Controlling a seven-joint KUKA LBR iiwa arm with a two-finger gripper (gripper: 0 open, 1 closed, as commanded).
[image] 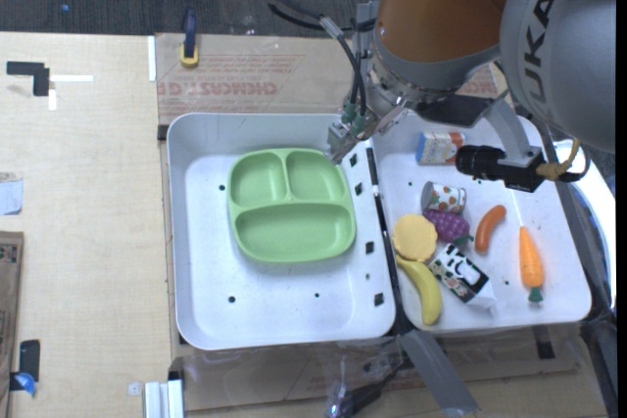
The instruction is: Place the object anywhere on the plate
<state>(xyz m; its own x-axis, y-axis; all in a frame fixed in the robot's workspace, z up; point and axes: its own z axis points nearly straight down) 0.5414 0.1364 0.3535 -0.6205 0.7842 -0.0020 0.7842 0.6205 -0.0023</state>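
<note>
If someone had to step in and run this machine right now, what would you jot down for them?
Tool: low at the plate's upper right corner, by the wall between the bins. Whether it holds anything cannot be told from this view.
Plate: green, three compartments, in the left bin, nothing on it.
Right bin: banana, two carrots, grapes, a yellow disc and small packets.
Done: nothing on the plate yet.
Left: get one object onto the plate, any compartment.
</note>
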